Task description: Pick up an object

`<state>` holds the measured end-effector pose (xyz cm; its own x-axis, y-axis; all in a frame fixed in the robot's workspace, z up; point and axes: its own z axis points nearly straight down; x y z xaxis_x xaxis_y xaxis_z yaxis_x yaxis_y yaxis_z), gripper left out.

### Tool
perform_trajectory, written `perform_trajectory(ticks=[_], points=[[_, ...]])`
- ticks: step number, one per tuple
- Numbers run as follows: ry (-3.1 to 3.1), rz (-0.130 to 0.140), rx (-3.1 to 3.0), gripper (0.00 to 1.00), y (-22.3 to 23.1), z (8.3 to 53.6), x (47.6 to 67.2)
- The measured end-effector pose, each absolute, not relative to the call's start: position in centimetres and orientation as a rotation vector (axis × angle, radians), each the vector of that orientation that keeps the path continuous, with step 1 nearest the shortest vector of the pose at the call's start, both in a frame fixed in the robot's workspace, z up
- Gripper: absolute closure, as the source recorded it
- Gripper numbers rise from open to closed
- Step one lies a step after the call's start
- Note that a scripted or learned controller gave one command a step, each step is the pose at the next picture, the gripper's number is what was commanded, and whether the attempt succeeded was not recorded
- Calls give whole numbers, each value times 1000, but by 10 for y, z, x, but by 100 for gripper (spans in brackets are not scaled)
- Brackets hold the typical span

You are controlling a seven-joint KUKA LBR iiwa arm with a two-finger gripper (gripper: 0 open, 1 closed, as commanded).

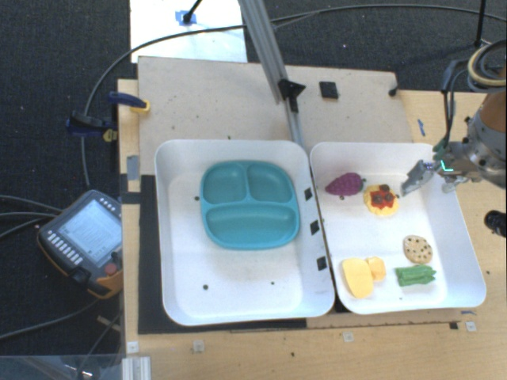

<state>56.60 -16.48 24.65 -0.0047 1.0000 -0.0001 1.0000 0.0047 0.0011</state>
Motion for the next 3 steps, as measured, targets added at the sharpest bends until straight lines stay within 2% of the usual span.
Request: perform_trajectory(ticks=[1,3], points=[[2226,2,2215,0,-165,247,566],[2223,-3,2223,0,-176,131,567]])
